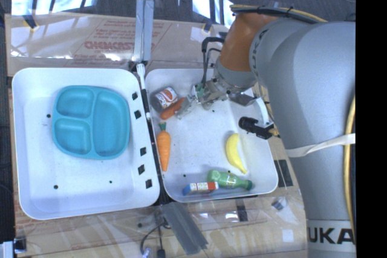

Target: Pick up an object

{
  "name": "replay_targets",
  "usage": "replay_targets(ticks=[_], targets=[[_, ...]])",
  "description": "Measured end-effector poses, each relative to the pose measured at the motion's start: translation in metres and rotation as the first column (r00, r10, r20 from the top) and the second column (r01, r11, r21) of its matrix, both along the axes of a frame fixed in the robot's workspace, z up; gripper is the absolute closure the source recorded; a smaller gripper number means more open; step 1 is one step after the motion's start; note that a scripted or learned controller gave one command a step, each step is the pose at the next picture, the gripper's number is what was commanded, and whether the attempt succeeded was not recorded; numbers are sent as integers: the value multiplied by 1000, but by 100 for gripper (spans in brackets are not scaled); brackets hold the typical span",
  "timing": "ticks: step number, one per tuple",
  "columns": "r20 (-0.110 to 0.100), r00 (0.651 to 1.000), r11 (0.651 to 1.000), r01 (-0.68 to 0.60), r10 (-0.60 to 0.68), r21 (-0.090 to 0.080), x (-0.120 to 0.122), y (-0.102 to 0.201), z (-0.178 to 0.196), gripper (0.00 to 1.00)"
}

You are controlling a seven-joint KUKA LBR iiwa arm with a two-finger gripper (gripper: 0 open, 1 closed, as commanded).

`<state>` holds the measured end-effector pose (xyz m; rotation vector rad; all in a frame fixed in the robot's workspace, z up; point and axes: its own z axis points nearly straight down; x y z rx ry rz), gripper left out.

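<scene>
Arm: the grey arm with its orange band reaches in from the right and bends down over the far part of the right bin.
Gripper: the gripper sits low in the far left part of the right bin, its metal fingers pointing left toward the small can.
Fingers: the fingertips look close together, with only a narrow gap, but the parts blur into one another and I cannot tell for certain how far open they are.
Contact: the tips lie just beside the right end of a small orange-red piece; whether they touch or grip it cannot be told.
Small can: a brown and white can lies on its side at the far left of the right bin, touching the orange-red piece.
Carrot: a carrot lies along the left wall of the right bin, nearer than the can.
Banana: a banana lies right of centre, well apart from the gripper.
Green bottle: a green bottle lies on its side by the near wall.
Marker-like tube: a small white, red and blue tube lies just left of the bottle.
Left bin: the left bin holds a blue divided plate.
</scene>
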<state>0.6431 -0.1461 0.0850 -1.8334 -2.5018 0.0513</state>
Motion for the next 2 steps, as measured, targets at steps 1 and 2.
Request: replay_targets(ticks=[1,2], targets=[[51,979,980,-199,199,3,2,69,108,0],[72,957,960,-282,281,-5,1,8,28,0]])
